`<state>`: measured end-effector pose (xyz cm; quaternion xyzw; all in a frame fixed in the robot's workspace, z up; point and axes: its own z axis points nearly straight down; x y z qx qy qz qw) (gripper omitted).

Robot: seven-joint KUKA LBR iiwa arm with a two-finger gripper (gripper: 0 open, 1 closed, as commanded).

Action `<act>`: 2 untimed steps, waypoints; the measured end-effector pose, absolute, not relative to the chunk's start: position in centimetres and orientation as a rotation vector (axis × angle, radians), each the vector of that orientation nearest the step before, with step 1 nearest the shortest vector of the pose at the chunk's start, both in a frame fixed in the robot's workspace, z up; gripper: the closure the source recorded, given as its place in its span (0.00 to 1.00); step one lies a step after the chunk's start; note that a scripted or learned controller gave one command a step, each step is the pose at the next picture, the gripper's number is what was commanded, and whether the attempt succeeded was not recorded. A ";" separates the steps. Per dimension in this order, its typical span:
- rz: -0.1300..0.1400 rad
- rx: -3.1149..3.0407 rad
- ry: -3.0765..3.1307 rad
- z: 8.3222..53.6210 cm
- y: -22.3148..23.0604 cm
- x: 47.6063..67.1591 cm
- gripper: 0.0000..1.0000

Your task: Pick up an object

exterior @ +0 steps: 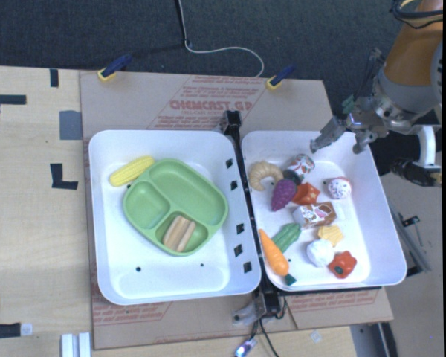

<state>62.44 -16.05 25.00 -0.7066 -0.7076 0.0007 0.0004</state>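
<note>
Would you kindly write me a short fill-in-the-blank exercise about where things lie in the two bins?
1. The green divided plastic plate lies in the ____ bin of the camera view.
2. The yellow toy corn cob lies ____ that plate, touching its rim.
3. The orange toy carrot lies in the ____ bin.
4. The two-finger gripper hovers at the right bin's ____ edge.

Missing words: left; beside; right; far

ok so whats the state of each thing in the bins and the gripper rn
gripper: open, holding nothing, above the right bin's far edge
green plate: flat in the left bin, a hot dog in one compartment
hot dog: lying in the plate's near compartment
corn cob: lying against the plate's far-left rim
carrot: lying by the right bin's left wall
croissant: loose among the right bin's toys
</note>
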 end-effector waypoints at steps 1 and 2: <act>0.013 -2.205 -2.216 10.7 -10.2 60.6 0.00; -0.002 -2.221 -2.226 12.8 -10.7 61.2 1.00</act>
